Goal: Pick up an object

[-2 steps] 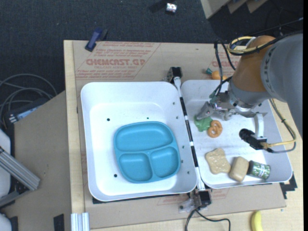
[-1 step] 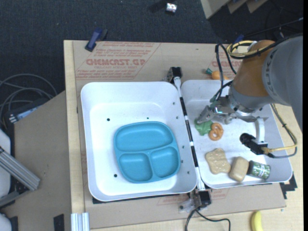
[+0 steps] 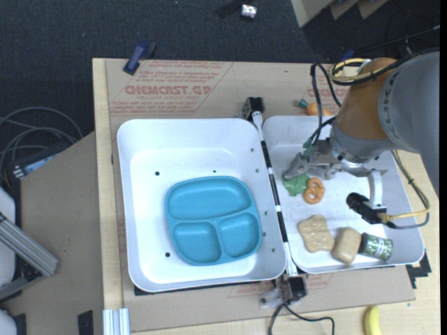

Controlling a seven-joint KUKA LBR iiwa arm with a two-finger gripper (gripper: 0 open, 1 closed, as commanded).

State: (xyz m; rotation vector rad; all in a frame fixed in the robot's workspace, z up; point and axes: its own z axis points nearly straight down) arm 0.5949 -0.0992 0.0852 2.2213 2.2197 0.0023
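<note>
My arm (image 3: 391,110) comes in from the right and bends over the far part of the right bin (image 3: 286,139), the orange band riding above the wrist. The wrist tips down and to the left, so my gripper (image 3: 300,167) sits low over the bin floor near the inner wall. I cannot tell from here whether the gripper is spread or closed, and nothing shows as held in it.

Just below the tip lies a green leafy piece (image 3: 296,184), so close that I cannot say whether we touch. An orange pretzel (image 3: 313,191) lies just beside it on its right, touching it or nearly so.

Nearer the front rim, well apart from me, three things sit in a row: a tan biscuit-like piece (image 3: 316,233), a tan bread roll (image 3: 346,246) just beside it, and a green can (image 3: 376,246) lying on its side against the roll.

The black strip (image 3: 270,180) where the two bins meet runs close along my left, leaving little room that way. The left bin (image 3: 140,152) holds a blue divided plate (image 3: 213,218) in its near half, with bare white floor around it.
</note>
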